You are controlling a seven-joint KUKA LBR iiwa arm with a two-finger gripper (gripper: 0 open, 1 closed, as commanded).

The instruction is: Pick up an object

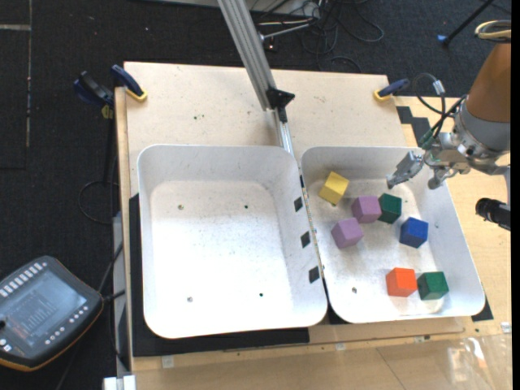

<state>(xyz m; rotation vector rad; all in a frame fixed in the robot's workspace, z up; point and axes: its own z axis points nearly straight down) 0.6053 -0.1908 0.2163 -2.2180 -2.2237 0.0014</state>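
Observation:
The right bin [455, 242] holds several small blocks. There is a yellow block [333, 188] near its back left, two purple blocks [366, 208] [347, 232], a dark green block [391, 207], a blue block [413, 231], an orange block [400, 282] and a second green block [433, 284] at the front. My gripper [421, 172] hangs over the bin's back right part, above and just behind the dark green block. Its fingers [404, 170] are spread apart, with nothing between them.
The left bin [154, 218] lies beside the right one. A slanted metal pole [248, 43] runs down to the bins' shared rim at the back. Clamps [130, 84] [390, 89] grip the board's back corners. A teach pendant [41, 307] lies at front left.

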